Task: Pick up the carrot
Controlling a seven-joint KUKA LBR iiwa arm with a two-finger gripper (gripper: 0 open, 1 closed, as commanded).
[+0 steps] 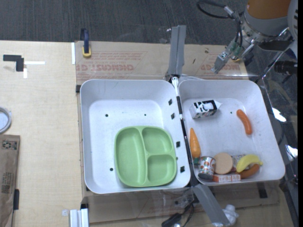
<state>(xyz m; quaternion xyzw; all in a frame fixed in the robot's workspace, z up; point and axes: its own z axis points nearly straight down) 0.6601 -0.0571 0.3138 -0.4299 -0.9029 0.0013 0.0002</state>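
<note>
The carrot is a short orange tapered piece lying lengthwise along the left wall of the right bin, beside the divider. My gripper hangs above the bench behind the right bin's far rim, well up and to the right of the carrot. Nothing is seen in it. The grey arm with its orange band enters at the top right corner.
The right bin also holds a white carton, an orange-red sausage, a small can, a tan round disc, a banana and a red box. A green divided plate lies in the left bin.
</note>
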